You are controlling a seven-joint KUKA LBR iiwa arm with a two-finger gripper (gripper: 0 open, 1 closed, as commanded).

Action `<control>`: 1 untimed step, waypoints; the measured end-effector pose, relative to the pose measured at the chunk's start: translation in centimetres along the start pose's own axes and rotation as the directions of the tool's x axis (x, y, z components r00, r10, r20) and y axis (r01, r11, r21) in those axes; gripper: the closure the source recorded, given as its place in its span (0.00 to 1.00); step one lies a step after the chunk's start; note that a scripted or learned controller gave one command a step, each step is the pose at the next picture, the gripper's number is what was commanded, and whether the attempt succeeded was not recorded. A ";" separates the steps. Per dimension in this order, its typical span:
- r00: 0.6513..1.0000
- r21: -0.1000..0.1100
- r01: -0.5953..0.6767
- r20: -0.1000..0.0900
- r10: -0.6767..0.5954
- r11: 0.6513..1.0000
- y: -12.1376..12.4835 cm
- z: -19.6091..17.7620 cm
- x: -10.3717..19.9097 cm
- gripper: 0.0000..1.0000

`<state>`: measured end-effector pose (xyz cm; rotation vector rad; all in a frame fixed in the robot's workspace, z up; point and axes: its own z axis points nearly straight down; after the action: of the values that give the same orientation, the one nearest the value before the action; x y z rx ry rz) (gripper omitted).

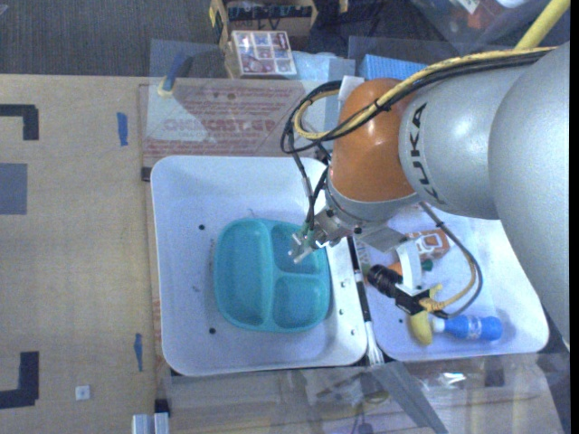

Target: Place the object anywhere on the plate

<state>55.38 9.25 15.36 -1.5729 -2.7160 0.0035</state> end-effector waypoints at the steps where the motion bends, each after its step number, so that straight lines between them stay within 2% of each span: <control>1: 0.987 -0.043 -0.158 0.009 0.159 0.986 2.5 3.7 5.2 1.00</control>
<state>54.97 15.06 11.62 -1.8018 -2.6080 -0.0437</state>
